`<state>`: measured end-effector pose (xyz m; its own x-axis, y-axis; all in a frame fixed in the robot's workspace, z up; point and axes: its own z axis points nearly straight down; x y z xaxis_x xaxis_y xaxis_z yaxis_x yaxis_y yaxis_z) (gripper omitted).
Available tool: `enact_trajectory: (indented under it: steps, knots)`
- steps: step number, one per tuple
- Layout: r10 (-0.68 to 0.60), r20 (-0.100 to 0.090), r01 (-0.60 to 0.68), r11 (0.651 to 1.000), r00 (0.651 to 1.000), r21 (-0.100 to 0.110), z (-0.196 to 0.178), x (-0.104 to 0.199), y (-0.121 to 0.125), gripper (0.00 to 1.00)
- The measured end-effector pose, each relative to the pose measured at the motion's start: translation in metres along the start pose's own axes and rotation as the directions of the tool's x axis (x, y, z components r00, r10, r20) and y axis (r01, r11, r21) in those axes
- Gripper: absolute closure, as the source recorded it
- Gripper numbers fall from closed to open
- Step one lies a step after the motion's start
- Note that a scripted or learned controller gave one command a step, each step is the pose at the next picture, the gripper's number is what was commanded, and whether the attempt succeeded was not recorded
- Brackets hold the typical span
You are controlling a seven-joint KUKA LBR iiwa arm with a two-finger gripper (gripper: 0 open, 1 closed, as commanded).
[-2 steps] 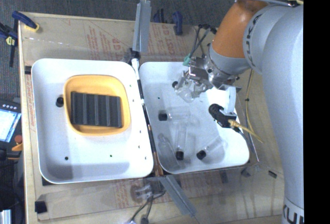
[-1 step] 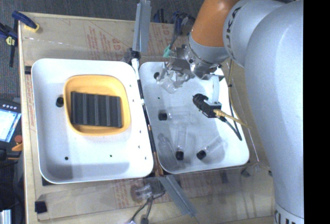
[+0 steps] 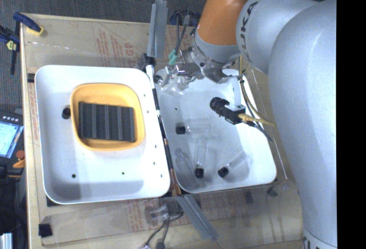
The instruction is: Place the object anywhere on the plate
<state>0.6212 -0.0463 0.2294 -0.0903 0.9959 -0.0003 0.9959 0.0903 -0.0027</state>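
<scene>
The big grey robot arm with its orange band (image 3: 223,10) reaches in from the right and covers much of that side, its wrist bent down over the far left corner of the right bin. Under it lies the tan wooden worktop (image 3: 86,42), printed with faint red lettering, carrying two shallow white plastic bins side by side. The left white bin (image 3: 51,179) holds a yellow rounded-rectangular plate (image 3: 86,93) with a dark grey ribbed centre; the plate lies flat, toward the far half of that bin. The right white bin (image 3: 260,170) holds several clear plastic tube-like pieces with small black caps (image 3: 198,172), lying loose near its middle and near edge; these objects are well apart from the plate, in the other bin. A black cable connector (image 3: 226,109) hangs off the wrist above the right bin. The tool (image 3: 174,73) sits low at the far left corner of the right bin, next to the wall between the bins; glare and clear parts hide its tips, so whether it is apart or together I cannot tell
</scene>
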Motion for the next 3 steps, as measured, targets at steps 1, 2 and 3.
enact_trajectory:
  steps: [1, 2, 3]
  knots:
    - [-0.298, -0.001, 0.298, 0.955, 0.955, 0.003, 0.039, 0.037, 0.0, 1.0]
    - [-0.412, 0.001, 0.412, 0.911, 0.911, -0.001, -0.006, 0.073, 0.014, 1.0]
    - [-0.412, 0.001, 0.412, 0.911, 0.911, -0.001, -0.006, 0.073, 0.014, 0.0]
